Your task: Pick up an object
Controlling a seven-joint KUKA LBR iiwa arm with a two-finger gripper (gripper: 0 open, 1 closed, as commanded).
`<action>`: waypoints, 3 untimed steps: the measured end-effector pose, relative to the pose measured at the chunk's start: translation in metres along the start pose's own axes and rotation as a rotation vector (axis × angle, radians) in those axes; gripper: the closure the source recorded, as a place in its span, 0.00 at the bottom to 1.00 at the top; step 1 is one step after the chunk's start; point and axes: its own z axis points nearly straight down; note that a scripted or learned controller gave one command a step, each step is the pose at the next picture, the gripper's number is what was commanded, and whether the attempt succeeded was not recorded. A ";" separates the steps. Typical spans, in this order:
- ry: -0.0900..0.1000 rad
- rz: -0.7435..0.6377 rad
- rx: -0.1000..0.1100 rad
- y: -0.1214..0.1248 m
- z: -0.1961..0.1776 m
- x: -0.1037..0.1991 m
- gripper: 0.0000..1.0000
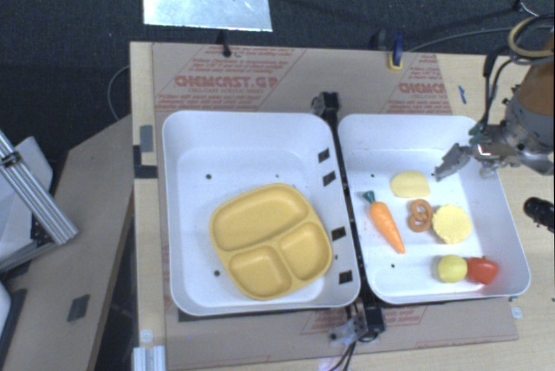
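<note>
Red "CHEMCAST GP" lettering [227, 82] on board [260, 74]

One fixed cam overhead, slanted down on both bins [260, 125].

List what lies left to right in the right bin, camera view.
Carrot → pretzel → yellow round piece → red tomato. The pale slice and the lemon overlap others in x, so I left them out.

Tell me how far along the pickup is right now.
Nothing looks picked yet: the carrot, pretzel and other toy foods lie in the right bin. The gripper hangs open above that bin's far right part, holding nothing. Descent, grasp and lift remain.
</note>
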 end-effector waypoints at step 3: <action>-0.002 -0.001 -0.009 -0.011 0.097 0.005 0.00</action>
